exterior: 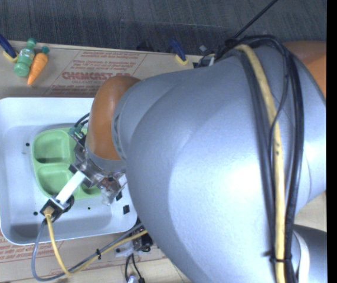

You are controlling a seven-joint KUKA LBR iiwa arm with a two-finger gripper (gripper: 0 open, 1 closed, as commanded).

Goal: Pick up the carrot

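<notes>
The carrot (36, 68), a small orange toy with a green top, lies on the cardboard at the far left, outside the bins and beyond the left bin's back rim. The gripper (100, 180) hangs under the orange wrist band, low over the green divided tray (51, 158) in the left bin (6, 158). It is far from the carrot, roughly a bin's depth nearer the front. The bulky grey arm covers the gripper's lower end.
A green toy bottle (23, 62) lies touching the carrot's left side. Blue clamps (4, 45) hold the cardboard's back edge. A yellow cable (51, 243) trails from the wrist over the bin's front rim. The arm hides the right side of the bench.
</notes>
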